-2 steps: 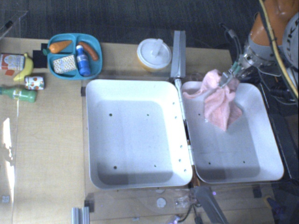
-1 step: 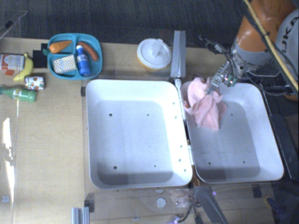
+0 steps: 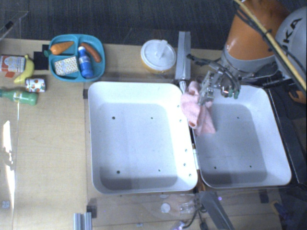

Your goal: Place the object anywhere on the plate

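A soft pink cloth (image 3: pixel 197 110), crumpled and limp, hangs from the gripper (image 3: pixel 207 96) over the seam between the two bins. Its upper folds bunch at the left bin's right rim and the lower end droops over the right bin's left edge. The fingers are pinched on the cloth's top, with fabric showing between them.

Both bins are shallow, smooth white plastic with rounded corners and a few small dark holes in their floors. The left bin (image 3: pixel 139 178) is broad and nearly square; the right bin (image 3: pixel 249 171) sits touching it.

The arm (image 3: pixel 252 28) comes in from the upper right, its rounded orange band bulging above a grey metal wrist, and the wrist tilts down and leftward toward the seam.

On the pale wooden bench (image 3: pixel 48 152) beyond the bins sits a teal sectioned plate (image 3: pixel 98 63), holding toy food: a carrot, a small blue bottle and a sausage. It lies well apart from the cloth. A round white lidded cup (image 3: pixel 158 55) stands behind the left bin, beside an upright grey metal post (image 3: pixel 183 56). At far left lie a banana (image 3: pixel 26 70), a small can (image 3: pixel 35 85) and a green bottle (image 3: pixel 19 97).
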